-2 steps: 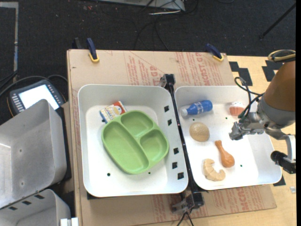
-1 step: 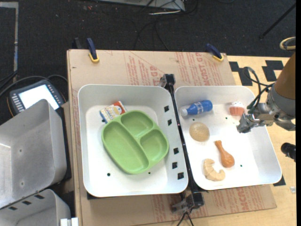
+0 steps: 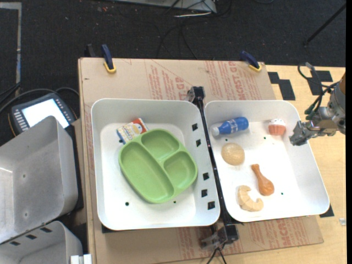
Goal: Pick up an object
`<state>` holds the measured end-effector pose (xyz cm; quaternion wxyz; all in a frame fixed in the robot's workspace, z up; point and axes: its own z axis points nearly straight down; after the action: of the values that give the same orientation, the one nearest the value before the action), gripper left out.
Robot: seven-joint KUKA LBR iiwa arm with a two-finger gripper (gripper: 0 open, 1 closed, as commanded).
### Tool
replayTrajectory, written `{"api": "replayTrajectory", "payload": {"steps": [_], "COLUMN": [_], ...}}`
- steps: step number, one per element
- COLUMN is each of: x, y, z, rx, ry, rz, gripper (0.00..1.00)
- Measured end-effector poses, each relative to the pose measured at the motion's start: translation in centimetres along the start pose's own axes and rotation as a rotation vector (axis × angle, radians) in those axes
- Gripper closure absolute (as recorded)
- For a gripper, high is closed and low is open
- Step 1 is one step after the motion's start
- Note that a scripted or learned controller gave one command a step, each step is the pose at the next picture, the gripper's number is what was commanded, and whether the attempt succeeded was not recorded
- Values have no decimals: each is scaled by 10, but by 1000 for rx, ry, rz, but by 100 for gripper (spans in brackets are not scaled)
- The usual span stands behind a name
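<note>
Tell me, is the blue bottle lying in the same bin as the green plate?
No, the blue bottle lies in the right bin; the green plate is in the left bin.
</note>
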<state>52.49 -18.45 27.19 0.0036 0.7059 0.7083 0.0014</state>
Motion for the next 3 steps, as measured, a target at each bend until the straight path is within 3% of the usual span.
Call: {"api": "replayTrajectory", "payload": {"steps": [1, 3], "x": [0, 108], "y": [1, 39], "z": [-27, -8], "rx": [3, 8], "ry": [1, 4], "rz": [0, -5], "gripper": [100, 100]}}
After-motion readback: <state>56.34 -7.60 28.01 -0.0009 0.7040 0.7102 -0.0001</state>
